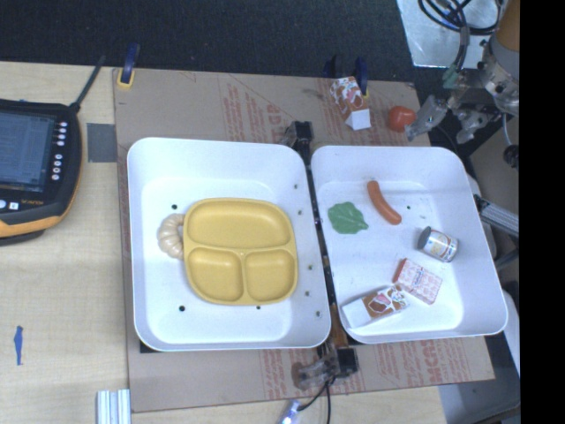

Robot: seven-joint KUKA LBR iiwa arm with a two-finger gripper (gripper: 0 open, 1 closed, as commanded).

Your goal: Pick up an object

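Note:
The right bin (468, 184) holds a red-orange sausage (383, 201), a green leaf-shaped piece (347, 218), a small tin can (438, 244) on its side, a pink packet (418, 281) and a small brown-and-white carton (385, 303). My gripper (440, 131) hangs at the upper right, above the bench just beyond the right bin's far edge. It is open, its two fingers spread with nothing between them. A red tomato-like ball (401, 117) lies on the cardboard just left of the fingers.
The left bin (150, 175) holds a yellow divided plate (240, 250) with a beige pastry (169, 235) at its left side. A small carton (350, 100) stands on the cardboard behind the bins. A tablet controller (31, 166) lies at the far left.

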